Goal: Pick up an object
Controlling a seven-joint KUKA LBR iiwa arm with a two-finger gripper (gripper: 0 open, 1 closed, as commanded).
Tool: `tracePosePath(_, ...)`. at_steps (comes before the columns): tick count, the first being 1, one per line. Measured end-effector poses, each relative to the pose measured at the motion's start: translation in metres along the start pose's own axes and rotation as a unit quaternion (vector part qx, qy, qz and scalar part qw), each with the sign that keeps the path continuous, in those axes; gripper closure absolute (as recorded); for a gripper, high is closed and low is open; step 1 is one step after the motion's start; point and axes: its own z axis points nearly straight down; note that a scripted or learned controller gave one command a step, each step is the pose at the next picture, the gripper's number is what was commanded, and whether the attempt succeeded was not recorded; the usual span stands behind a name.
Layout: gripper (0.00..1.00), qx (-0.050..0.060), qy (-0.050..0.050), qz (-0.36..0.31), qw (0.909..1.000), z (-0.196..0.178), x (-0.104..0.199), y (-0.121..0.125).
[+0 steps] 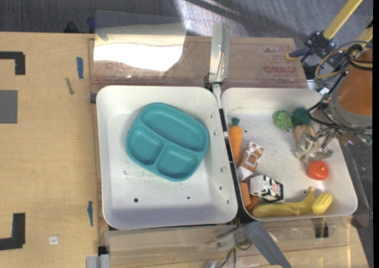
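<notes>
Arm (358, 92) cropped at right edge

two bins sit side by side on the table (47, 160). the left bin (112, 202) holds a divided plate (168, 141), lying toward its back half. in the right bin (346, 196), a carrot (236, 142) lies along the left wall, with a small carton (251, 157) just right of it and a patterned box (266, 187) nearer the front. a banana (288, 206) lies along the front wall, a lemon (322, 202) at its right end. a tomato (318, 170) sits behind the lemon, a broccoli (283, 119) toward the back.
</notes>
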Motion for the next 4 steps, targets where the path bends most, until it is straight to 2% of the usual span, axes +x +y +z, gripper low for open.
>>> tracePosePath(1,1.0,0.0,-0.002,0.026,0.9997,0.0,-0.082,-0.028)
tracePosePath(2,1.0,0.0,0.0,0.031,0.9995,0.0,-0.017,-0.006)
tracePosePath(3,0.0,0.0,0.0,0.029,0.9996,0.0,-0.019,-0.006)
tracePosePath(4,0.0,0.0,-0.003,0.015,0.9999,0.001,-0.099,-0.003)
